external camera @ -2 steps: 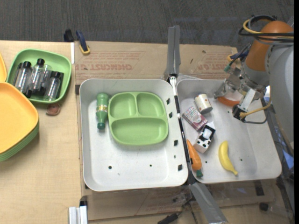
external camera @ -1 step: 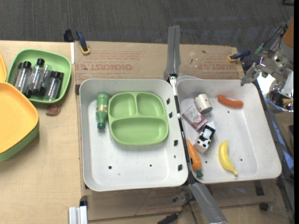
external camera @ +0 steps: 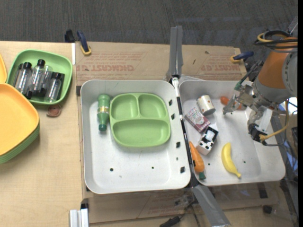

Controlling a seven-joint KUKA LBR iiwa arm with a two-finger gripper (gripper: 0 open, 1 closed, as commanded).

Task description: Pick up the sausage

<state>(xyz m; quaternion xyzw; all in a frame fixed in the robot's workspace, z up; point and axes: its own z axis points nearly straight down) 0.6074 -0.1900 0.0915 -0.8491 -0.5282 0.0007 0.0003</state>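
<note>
A small reddish-orange piece, which looks like the sausage, lies near the back of the right bin. Most of it is hidden by the gripper. The gripper hangs low over the bin's back right part, right beside that piece on its right. The arm's orange band rises above it at the right edge. I cannot make out whether anything is held.
The right bin also holds a small tin can, a pink packet, a black-and-white box, a carrot and a banana. The left bin holds a green divided plate and a green bottle.
</note>
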